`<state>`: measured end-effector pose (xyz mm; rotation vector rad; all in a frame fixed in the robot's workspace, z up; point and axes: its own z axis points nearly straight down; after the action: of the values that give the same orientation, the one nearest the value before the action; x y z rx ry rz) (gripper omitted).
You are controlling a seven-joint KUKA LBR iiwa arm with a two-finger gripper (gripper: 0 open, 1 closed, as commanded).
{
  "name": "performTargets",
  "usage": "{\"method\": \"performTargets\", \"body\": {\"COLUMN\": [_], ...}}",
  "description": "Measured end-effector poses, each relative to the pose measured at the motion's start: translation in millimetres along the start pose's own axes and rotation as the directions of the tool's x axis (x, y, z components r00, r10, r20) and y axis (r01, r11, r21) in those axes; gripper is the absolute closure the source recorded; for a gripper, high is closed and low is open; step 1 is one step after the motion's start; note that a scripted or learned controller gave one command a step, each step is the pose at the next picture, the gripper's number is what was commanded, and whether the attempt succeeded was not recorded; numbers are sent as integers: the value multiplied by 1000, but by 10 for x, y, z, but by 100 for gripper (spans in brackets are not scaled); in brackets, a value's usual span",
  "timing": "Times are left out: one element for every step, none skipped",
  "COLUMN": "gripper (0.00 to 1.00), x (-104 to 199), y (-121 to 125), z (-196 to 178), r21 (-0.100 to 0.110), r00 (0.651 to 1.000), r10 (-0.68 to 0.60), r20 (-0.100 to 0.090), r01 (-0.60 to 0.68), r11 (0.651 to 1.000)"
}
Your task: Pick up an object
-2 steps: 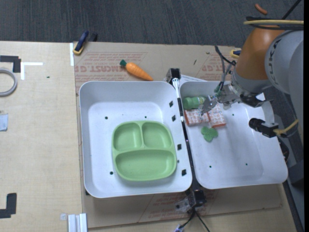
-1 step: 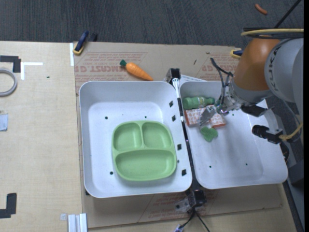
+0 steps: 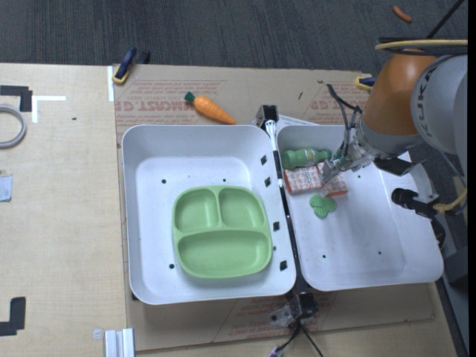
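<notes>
The pick looks unfinished: the pincer is down in the right bin, low over the upper-left cluster of objects, and nothing is visibly lifted clear of the bin floor. Whether its jaws are spread or closed, and whether anything sits between them, I cannot tell, since the wrist and cabling cover that spot. Directly under and just left of the pincer lies one red-and-white packet, the likeliest target; it seems to touch the tool tip, but contact is uncertain. Just beyond it, further left and slightly up, lies one green bottle on its side. Just below the pincer sits one small green toy piece, near but apart from the packet. Well away to the left, in the left bin, rests one green divided plate. Outside both bins, up and far left of the pincer, lies one toy carrot on the cardboard. What remains, by my judgement, is closing on an object and raising it.
</notes>
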<state>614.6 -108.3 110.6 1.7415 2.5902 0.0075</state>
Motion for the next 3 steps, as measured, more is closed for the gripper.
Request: {"method": "performTargets", "body": {"gripper": [100,0,0], "x": [779,778,890], "y": [115,115,8], "z": [-827,-827,-831], "r21": [15,15,12], "r00": [999,999,983], "r10": [38,38,-183], "r20": [-12,-12,-16], "r01": [-38,-38,183], "r11": [999,999,983]}}
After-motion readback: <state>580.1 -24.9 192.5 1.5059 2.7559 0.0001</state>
